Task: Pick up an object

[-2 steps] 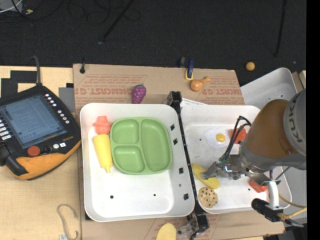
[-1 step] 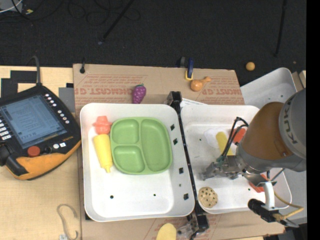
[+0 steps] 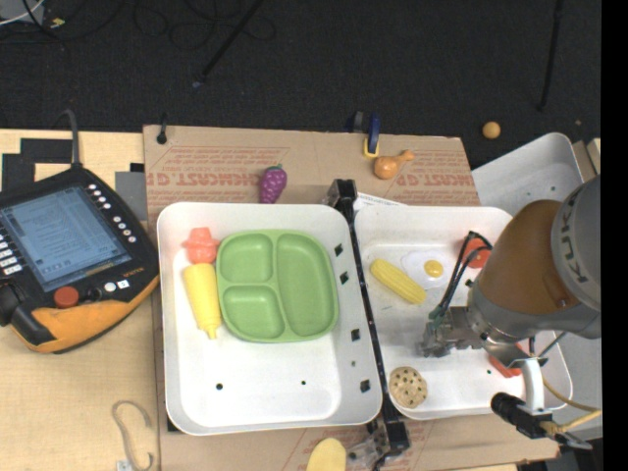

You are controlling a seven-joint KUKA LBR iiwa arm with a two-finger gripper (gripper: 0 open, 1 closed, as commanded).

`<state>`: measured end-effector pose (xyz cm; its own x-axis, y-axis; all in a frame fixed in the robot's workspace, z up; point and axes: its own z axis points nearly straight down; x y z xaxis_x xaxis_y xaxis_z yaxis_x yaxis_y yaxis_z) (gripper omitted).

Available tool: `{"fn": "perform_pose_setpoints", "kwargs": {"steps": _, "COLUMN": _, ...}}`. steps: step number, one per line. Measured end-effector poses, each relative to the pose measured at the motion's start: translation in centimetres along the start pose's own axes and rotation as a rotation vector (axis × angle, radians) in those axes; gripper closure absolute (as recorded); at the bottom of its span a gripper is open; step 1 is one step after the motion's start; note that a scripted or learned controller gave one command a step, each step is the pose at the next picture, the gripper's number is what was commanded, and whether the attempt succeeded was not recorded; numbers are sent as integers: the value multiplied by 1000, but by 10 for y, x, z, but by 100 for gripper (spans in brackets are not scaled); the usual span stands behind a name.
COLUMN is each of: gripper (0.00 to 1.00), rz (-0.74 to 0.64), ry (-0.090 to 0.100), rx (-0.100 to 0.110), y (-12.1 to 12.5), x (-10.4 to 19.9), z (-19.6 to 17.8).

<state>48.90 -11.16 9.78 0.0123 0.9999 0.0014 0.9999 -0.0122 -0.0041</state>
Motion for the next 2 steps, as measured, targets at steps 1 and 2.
{"fn": "perform_pose_setpoints", "kwargs": {"steps": 1, "gripper": 100, "rz": -6, "ry": -1, "rx": -5, "y": -9, "x": -4, "z": -56}}
{"fn": "perform_pose_setpoints", "kwargs": {"steps": 2, "gripper": 100, "rz": -13, "ry": -1, "rx": -7, "y": -4, "x": 3, "z": -114}}
